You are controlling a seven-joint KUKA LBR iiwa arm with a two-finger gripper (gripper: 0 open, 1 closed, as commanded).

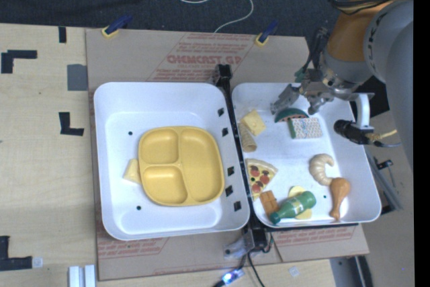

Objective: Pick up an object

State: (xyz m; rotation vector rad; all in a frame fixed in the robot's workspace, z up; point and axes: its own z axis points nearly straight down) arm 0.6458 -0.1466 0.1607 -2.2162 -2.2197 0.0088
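- We see the gripper [297, 104] low over the right bin [366, 175], upper right of the frame; we cannot tell how it is set.
- Just below and right of it lies the speckled block with a teal top [304, 126].
- A croissant [322, 168] lies further down.

Right bin [368, 208] crowded along its edges, bare floor mid-bin, croissant [322, 167] beside it
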